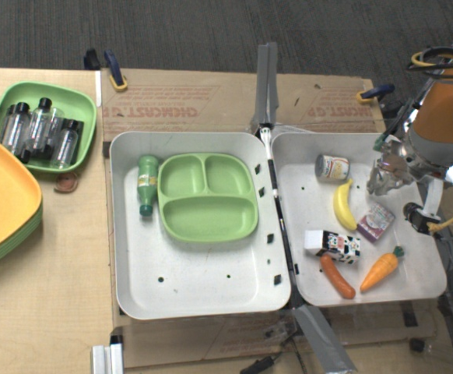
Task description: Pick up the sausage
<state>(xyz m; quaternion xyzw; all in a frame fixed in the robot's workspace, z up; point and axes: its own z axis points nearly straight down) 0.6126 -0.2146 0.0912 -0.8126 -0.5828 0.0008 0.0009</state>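
Note:
The sausage (338, 278) is a short reddish-orange link lying at a slant near the front edge of the right bin (413, 287). It lies just below a small cow-patterned carton (334, 245) and to the left of an orange carrot (380, 271). My gripper (381, 181) hangs over the right bin's far right part, above a purple packet (375, 221) and right of the banana (344, 205). It is well behind the sausage and apart from it.
A small can (332, 167) lies at the back of the right bin. The left bin (133, 279) holds a green divided plate (207, 195) and a green bottle (147, 184). On the bench at left stand a green tray of bottles (43, 125) and stacked yellow plates (5, 205).

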